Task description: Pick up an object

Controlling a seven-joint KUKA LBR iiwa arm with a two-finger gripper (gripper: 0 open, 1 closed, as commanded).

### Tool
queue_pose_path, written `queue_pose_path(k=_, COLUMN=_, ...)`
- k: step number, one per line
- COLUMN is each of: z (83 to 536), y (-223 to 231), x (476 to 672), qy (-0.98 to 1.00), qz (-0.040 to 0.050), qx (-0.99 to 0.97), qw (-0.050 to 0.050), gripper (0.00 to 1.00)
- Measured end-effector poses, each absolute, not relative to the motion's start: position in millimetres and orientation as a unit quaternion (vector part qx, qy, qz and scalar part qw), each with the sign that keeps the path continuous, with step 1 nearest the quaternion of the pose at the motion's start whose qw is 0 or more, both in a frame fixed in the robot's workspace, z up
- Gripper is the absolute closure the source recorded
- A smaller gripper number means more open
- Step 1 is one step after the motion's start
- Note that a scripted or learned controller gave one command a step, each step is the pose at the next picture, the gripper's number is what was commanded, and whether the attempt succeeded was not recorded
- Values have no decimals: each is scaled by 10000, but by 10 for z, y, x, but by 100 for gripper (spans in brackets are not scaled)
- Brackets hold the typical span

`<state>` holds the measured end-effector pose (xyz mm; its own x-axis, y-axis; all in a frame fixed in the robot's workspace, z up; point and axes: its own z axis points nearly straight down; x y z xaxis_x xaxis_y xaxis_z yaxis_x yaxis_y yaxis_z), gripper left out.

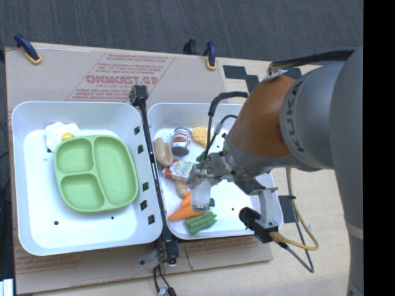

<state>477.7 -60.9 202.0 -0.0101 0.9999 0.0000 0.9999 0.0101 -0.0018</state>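
Tool [200, 190] lowered into the right bin [231, 113]; grip state could not be told.

Nothing was seen lifted, so the pick remained to be done. Beside the tool lay an orange tapered carrot [182, 213] and ridged green pods [200, 222]; beyond it sat a tan bun [163, 151], a small can [180, 138] and yellow knobbly corn [199, 135]. Well beyond the tool, a smooth green plastic divided plate [95, 171] occupied the left bin [18, 165].
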Motion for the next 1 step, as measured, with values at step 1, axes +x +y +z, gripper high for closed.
queue_pose_path(k=1, z=2125, y=-608, x=4791, qy=-7123, qz=2, qx=-7019, qw=1, gripper=100)
